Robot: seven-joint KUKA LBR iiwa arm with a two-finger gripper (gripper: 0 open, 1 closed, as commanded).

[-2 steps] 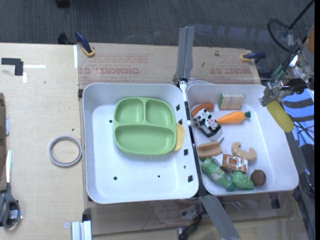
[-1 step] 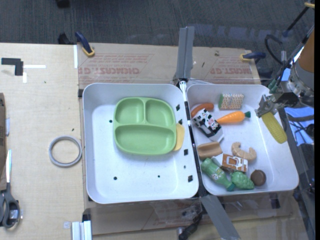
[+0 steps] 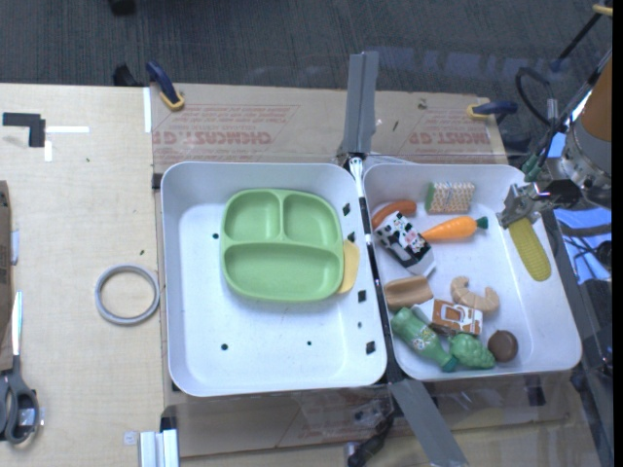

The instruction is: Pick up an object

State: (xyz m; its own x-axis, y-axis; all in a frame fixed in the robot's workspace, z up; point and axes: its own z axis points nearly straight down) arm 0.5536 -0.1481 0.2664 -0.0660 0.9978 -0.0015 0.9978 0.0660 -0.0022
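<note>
Rightward, gripper pinching corn cob top, long axis hanging down, tilted slightly right

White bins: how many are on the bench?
2. The left bin holds a green divided plate; the right bin beside it holds the toy foods, with the gripper above its right side.

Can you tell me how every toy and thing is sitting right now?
green plate: flat in left bin, nothing on it
carrot: lying in right bin
corn cob: lying by right wall, just under the gripper
cow toy: on its side
brown ball: resting near front corner
tape ring: flat on the bench
</note>
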